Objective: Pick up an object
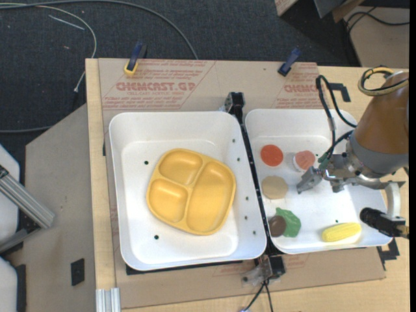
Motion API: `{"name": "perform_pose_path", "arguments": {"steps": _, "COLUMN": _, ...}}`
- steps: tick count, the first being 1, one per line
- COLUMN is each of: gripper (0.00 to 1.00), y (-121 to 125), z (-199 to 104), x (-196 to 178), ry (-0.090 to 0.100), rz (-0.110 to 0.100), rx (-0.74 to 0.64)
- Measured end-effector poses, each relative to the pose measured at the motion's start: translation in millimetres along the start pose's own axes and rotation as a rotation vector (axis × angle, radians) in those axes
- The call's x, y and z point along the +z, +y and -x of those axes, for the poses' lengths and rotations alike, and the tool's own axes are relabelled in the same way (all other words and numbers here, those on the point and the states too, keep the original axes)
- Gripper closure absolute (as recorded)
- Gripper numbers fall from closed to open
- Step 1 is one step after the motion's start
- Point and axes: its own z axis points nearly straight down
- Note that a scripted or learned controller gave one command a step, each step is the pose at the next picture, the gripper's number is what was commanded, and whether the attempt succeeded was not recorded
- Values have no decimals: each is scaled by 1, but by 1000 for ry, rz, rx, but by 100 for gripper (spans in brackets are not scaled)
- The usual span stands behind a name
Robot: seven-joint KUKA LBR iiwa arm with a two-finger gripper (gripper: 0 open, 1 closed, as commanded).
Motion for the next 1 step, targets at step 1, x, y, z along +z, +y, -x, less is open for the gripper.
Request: {"name": "perform_pose_path", "arguments": {"steps": 1, "gripper": 0, "y": 8, "z": 3, "x": 45, "ry": -1, "rz": 3, "rx": 0}}
